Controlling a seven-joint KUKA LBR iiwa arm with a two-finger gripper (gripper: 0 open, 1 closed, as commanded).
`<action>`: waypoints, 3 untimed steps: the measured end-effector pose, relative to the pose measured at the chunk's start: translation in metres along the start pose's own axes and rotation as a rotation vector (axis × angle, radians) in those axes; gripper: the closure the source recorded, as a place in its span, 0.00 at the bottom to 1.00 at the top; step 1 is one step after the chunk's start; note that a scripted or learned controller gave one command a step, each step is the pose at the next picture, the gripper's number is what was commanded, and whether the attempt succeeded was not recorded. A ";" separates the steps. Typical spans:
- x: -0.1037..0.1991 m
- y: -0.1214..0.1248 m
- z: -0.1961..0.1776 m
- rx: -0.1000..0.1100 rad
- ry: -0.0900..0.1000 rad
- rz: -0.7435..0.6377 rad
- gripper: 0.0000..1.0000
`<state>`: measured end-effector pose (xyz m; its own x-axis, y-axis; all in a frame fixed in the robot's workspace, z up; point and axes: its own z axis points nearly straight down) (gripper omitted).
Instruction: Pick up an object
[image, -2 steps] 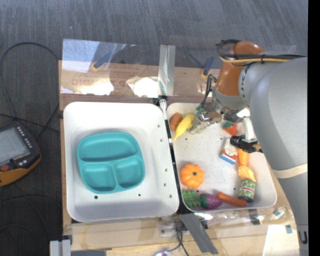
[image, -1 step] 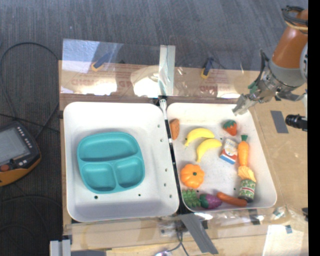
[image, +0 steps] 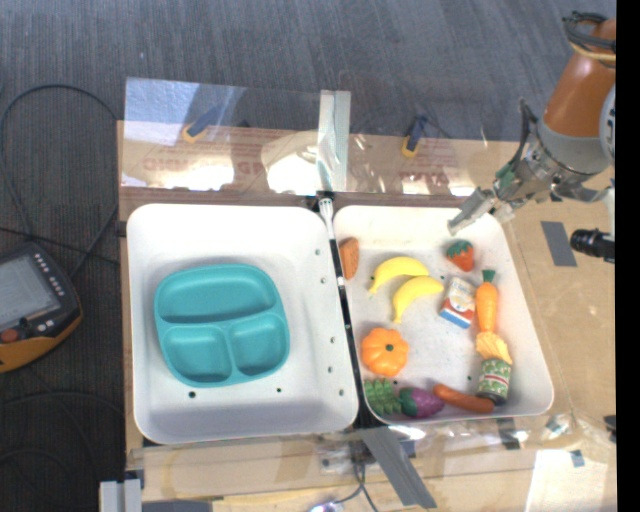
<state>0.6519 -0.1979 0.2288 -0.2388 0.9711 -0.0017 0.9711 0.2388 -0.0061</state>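
Observation:
The right bin holds several toy foods: a strawberry, two bananas, a small pumpkin, a carrot, a small white carton and a green bottle. My gripper hangs over the bin's back right rim, just above and right of the strawberry. Nothing is seen in its grasp. The grey arm with its orange band comes in from the upper right.
A teal divided plate lies in the left bin. Broccoli, an eggplant and a red chili crowd the right bin's front edge. An orange piece lies against the divider. Clear sheeting stands behind the bins.

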 end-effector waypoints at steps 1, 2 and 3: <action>0.009 -0.049 0.138 -0.003 0.002 0.023 0.00; 0.016 -0.099 0.139 -0.023 0.002 0.076 0.00; 0.023 -0.146 0.138 -0.031 0.007 0.057 0.00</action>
<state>0.5043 -0.2113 0.0920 -0.1836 0.9830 0.0060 0.9827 0.1834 0.0243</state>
